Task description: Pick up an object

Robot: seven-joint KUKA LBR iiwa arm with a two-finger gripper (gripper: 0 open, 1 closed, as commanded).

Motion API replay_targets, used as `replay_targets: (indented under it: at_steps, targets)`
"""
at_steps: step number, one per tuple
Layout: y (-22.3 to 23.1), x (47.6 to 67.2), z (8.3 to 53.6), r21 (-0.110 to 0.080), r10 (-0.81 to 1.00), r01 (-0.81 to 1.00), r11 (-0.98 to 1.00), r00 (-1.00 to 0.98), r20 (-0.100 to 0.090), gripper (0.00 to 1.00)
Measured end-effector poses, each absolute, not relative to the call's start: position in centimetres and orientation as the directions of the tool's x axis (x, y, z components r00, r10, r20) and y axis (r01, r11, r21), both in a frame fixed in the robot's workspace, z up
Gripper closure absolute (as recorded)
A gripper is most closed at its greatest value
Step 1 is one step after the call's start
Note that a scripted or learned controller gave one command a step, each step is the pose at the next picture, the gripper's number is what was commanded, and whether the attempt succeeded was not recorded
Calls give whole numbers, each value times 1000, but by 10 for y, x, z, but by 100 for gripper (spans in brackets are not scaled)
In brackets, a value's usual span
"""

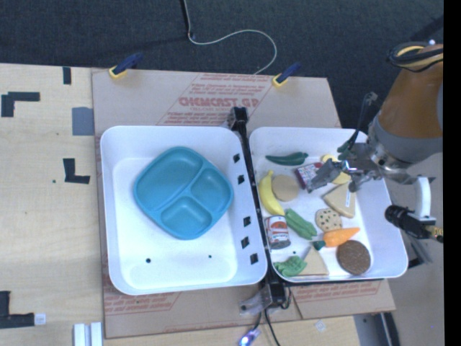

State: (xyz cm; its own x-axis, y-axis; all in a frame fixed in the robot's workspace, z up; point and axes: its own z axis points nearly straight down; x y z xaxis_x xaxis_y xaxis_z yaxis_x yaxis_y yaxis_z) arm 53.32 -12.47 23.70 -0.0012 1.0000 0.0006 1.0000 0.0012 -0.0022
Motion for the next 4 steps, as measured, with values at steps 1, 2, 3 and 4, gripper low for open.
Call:
replay_targets:
  at_steps: [1,2,3,4]
  targets:
    - [-124,533,247,-3,1000,1000,2,-2,1,100]
    - [-96,623,192,-4,1000,1000,5,-5,1,100]
    - [-22,582,369,14,1000,1000,10,-10,2,100]
    - [20,556,275,-12,1000,1000,4,-4,1,100]
